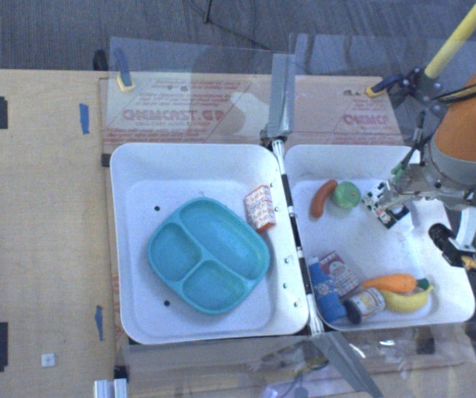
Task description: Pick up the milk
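Saw two white bins, the left bin (130,222) well off from the gripper (385,208) and the right bin (454,305) lying under it. Saw the grey arm (458,152) above the gripper, reaching in from the view's right. Could not tell whether the gripper was spread or closed. Found a blue divided plate (209,255) in the left bin, far to the view's left of the gripper. Noted a blue box (327,280), a banana (408,300) and a carrot (394,283) nearer the camera than the gripper. Found the milk (260,208), a small orange-and-white carton, well to the gripper's left across the divider, touching the plate's rim. Spotted a sausage (323,197) and a green ball (346,194) near the gripper's left.
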